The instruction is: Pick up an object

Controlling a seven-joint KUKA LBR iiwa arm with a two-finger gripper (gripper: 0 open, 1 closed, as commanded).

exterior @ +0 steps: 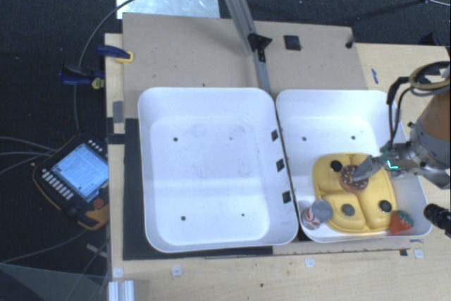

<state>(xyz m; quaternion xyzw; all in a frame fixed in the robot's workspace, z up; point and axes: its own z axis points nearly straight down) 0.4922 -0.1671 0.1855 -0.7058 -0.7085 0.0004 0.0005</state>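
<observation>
The pincer [357, 176] hangs low over the yellow plastic toy [356, 208], probably to grasp it; its grip state cannot be told.

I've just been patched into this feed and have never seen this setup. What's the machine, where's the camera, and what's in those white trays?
One fixed camera looks down at a slant on a bench with two shallow white bins. The grey robot arm reaches in from the right; its pincer hangs low over the right-hand bin. That bin holds a lumpy yellow plastic toy with a brown ring-shaped piece on top, a small grey-and-red object and a small red-orange object. The left-hand bin sits beside it. I cannot tell that anything is held.
</observation>
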